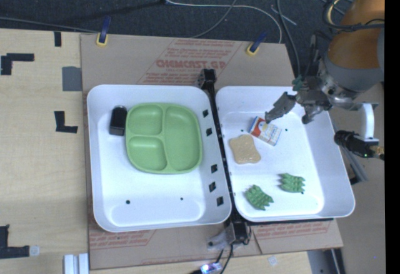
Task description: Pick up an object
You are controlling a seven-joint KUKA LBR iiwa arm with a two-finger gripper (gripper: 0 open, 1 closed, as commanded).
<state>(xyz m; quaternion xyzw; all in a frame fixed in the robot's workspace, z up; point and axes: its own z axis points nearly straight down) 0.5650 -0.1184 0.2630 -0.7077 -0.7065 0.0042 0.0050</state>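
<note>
In the camera view, two white bins sit side by side on the bench. The left bin holds a green divided plate with a small black block just beside its left edge. The right bin holds four loose things: a small red-and-white carton toward the upper middle, a tan sponge-like piece just below and left of it, and two green leafy toys, one near the bottom edge and another to its right.

The arm enters at the upper right of the frame, and its gripper hangs spread apart above the upper part of the right bin with nothing between its fingers. One fingertip sits just up and right of the carton.

My judgement is that the carton is the likely target. It lies tilted and close to the tan piece, so a descent that is slightly off could land a finger on top of the carton, push it aside, or nudge both together. The bin's back wall is also near.
</note>
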